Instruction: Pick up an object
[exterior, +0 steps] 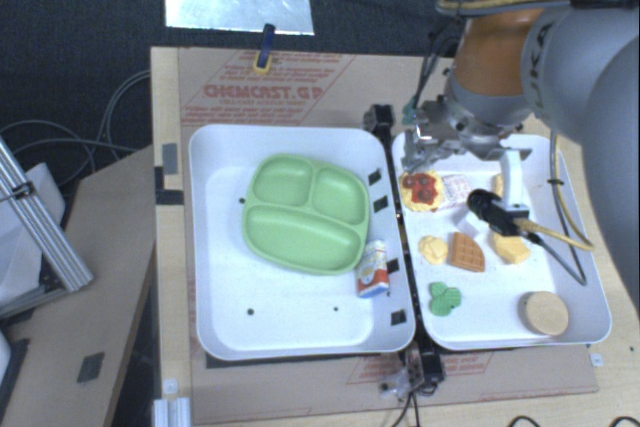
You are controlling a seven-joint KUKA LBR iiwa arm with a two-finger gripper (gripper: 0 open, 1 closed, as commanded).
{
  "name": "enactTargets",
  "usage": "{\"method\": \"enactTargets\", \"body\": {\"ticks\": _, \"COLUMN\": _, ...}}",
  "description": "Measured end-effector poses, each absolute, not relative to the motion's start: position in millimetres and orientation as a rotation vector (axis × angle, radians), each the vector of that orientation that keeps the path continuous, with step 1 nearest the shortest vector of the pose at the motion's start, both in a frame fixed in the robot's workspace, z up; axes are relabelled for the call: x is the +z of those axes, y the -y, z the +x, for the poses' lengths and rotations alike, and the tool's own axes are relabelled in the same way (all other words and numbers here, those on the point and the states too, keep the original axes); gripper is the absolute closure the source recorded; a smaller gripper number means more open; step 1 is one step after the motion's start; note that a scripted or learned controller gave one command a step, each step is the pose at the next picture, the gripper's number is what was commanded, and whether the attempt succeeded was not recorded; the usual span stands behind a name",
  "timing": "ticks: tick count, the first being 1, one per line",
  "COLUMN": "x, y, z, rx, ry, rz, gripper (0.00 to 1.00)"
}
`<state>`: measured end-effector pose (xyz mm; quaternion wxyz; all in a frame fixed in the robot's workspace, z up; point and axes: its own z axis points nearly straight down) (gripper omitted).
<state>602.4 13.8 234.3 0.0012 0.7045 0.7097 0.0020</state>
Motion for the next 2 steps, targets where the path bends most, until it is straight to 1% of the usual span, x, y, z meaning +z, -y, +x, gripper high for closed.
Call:
{"method": "enactTargets", "body": {"ticks": 1, "x": 222.1, "y": -25.1, "z": 595.1, "rx": 0.001, "ry": -2.227, "rz": 2.215, "gripper": 1.00}}
{"method": "enactTargets", "body": {"ticks": 2, "x": 215.2, "y": -14.5, "z": 595.4, "rx": 0.000, "ry": -2.221, "rz": 2.220, "gripper": 1.00}}
